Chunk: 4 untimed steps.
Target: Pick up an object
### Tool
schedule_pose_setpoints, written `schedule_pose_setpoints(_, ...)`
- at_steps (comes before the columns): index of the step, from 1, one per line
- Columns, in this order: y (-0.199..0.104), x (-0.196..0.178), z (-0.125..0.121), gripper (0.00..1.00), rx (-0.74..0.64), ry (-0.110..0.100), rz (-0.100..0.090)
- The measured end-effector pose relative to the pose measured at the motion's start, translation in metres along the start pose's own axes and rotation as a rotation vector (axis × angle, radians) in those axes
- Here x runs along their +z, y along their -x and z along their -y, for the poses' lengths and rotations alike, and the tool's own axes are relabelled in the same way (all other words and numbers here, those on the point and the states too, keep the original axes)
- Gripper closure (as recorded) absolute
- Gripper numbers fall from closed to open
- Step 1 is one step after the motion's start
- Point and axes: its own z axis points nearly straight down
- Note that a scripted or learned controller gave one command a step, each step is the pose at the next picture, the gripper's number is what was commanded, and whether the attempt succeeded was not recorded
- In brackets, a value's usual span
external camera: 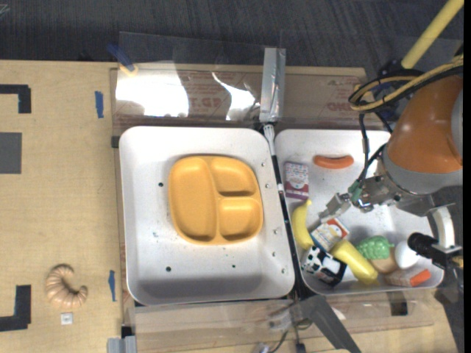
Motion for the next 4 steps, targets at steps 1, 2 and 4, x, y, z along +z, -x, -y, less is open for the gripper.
schedule_pose_setpoints(1, 0.010, 0.079, 0.023, 0.00, -0.003, -0.001, 0.000)
schedule_pose_setpoints(2, 0.027, 0.098, -0.016, 0.00, -0.034, 0.001, 0.000)
schedule_pose_setpoints(4, 0.028, 0.088, -0.018, 0.00, -0.034, 0.006, 0.005)
